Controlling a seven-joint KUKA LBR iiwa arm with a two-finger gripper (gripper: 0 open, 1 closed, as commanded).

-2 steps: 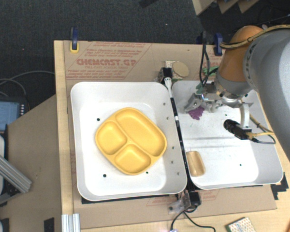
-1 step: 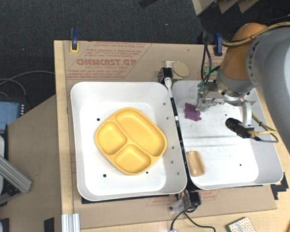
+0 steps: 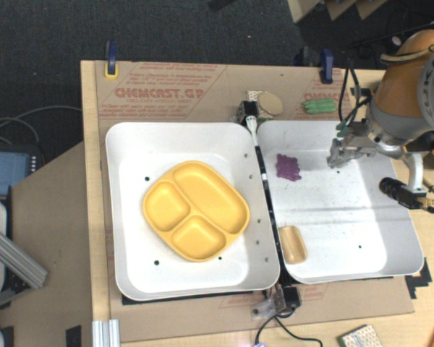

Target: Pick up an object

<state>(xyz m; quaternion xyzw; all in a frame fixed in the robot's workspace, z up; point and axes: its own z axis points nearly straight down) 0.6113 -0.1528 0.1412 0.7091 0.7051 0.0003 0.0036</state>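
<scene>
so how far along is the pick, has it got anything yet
Nothing looks picked yet. The gripper is over the right bin, near its back edge, with no object visible between its fingers. The purple piece and tan object lie in that bin, the yellow divided tray in the left. The grasp and lift remain.

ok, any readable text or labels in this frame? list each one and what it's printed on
"CHEMCAST GP" in red: on the brown protective paper of the board under the bins, left of centre along the top edge.
Smaller red lines above and below it: too blurred to read.
Partial red print on the same paper, top right: cut off, unreadable.
Yellow divided tray, purple object: no markings legible.
</scene>
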